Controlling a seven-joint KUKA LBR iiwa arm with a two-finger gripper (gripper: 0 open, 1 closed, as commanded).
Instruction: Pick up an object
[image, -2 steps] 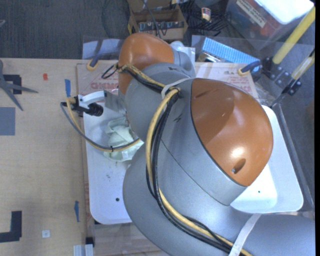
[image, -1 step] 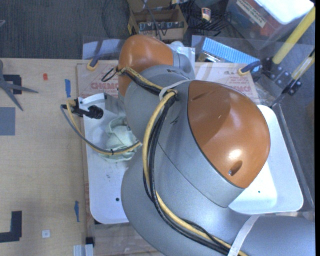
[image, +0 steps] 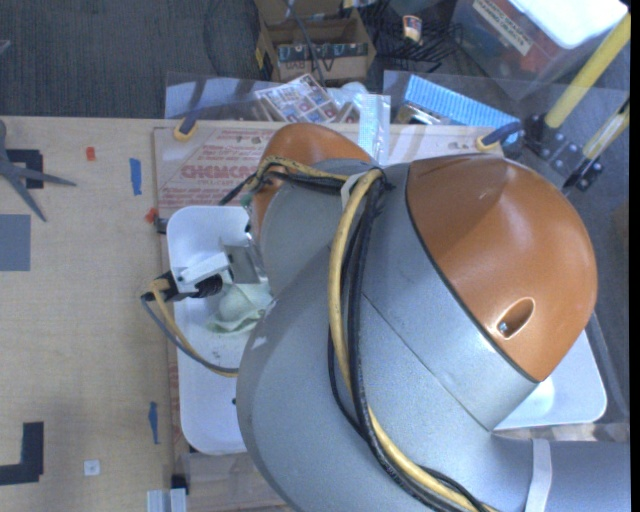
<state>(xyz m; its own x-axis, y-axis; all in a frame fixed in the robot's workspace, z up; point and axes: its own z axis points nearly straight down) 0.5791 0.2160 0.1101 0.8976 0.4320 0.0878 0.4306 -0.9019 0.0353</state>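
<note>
gripper (image: 243, 272) low in 1 bin (image: 205, 410), over a pale lump (image: 232, 308); we cannot tell its grip state. we advise centring on the lump before closing.

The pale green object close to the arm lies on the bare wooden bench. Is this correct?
Not quite. The pale green object is close to the arm, but it lies inside the white bin, not on the bare wooden bench. The camera view shows the white floor of the bin around it.
</note>
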